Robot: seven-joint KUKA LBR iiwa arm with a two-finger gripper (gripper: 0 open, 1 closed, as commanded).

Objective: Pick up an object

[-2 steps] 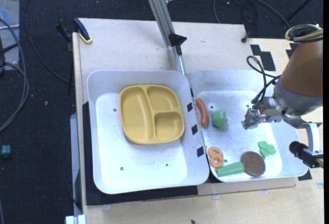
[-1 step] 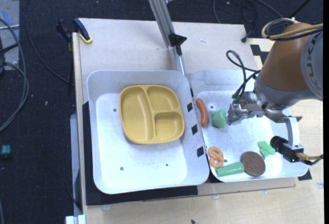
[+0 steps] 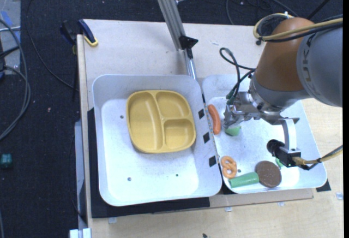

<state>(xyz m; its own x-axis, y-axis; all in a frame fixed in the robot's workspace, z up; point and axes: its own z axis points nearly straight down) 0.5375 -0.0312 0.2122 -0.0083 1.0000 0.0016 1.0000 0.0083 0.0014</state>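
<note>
In the right bin (image 3: 311, 138), near its upper left part, the gripper (image 3: 233, 120) points down over a small green object (image 3: 233, 130) that lies right at its tips. Whether it grips that piece, or how it is set, cannot be told from this angle. Just to the gripper's left an orange sausage-shaped toy (image 3: 215, 119) lies along the bin's left wall, close to the dividing edge. Below the gripper, toward the near rim, sit a pretzel (image 3: 228, 165), a green cylinder (image 3: 244, 179) and a brown round cookie (image 3: 268, 173), clustered together; bare white floor separates them from the gripper. Left of the gripper, past the divider, the left bin (image 3: 109, 177) holds a yellow compartment tray (image 3: 161, 120) with open floor around it.
</note>
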